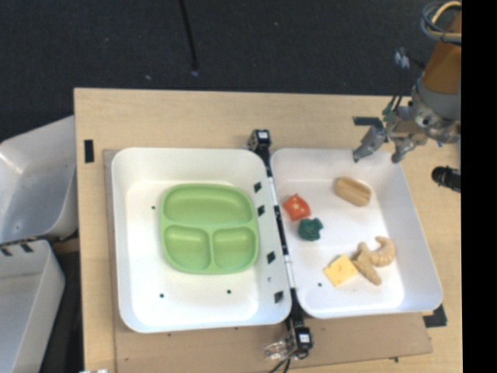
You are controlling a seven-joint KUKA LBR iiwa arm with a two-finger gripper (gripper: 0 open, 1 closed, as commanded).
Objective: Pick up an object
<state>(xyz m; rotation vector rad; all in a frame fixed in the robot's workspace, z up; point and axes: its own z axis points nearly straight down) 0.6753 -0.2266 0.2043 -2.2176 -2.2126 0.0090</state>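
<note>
Left bin (pixel 132 301): green divided plate (pixel 209 228), flat, centred. Right bin (pixel 419 286): red piece (pixel 296 206) touching dark green piece (pixel 311 229) near the divider; yellow cheese wedge (pixel 339 271) beside a tan croissant (pixel 375 258) (touching, as far as I can tell); bread roll (pixel 352 190) toward the far side. Gripper (pixel 383 148) over the bin's far right corner, fingers spread, nothing between them. Roll is the nearest item, just below-left of it.
</note>
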